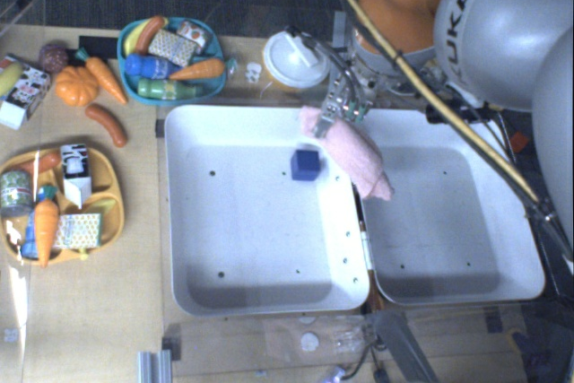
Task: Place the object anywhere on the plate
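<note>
- My gripper (334, 117) hangs over the seam between the left bin (193, 274) and the right bin (502, 274), its jaws clamped on the top corner of a pink cloth (354, 159) that droops from them.
- The cloth's tail drapes across the shared rim. If I travel low, I judge it could snag there and pull free.
- A pinch on one corner is a thin hold, so a quick swing might shake it loose.
- The blue cube (306, 164) sits in the left bin just beside the cloth, and a trailing edge could drag it.
- I cannot tell which thing on the counter is the plate. A wrong pick wastes the drop.
</note>
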### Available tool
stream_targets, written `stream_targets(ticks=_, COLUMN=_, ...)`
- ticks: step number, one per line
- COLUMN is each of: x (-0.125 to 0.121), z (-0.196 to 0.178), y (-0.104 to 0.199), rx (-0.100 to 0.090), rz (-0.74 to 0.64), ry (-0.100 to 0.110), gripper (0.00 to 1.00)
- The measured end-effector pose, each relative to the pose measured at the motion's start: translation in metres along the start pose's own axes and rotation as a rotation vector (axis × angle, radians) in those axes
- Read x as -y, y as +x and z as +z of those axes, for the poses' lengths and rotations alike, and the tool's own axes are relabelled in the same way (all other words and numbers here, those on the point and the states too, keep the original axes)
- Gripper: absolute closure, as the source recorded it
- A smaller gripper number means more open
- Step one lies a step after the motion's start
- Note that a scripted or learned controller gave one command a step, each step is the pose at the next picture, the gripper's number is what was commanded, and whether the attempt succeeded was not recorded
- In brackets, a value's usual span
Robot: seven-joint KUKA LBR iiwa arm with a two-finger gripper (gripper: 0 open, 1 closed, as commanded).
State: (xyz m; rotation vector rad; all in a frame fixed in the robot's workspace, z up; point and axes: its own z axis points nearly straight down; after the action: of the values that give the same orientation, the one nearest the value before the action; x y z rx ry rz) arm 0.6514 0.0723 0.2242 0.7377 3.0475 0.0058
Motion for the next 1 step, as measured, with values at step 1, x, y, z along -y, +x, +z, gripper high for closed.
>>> stream_targets(ticks=1, x=-0.0407, z=-0.0020, y=0.0267, rx=0.000, rz=-0.401, ry=-0.001, gripper=1.00)
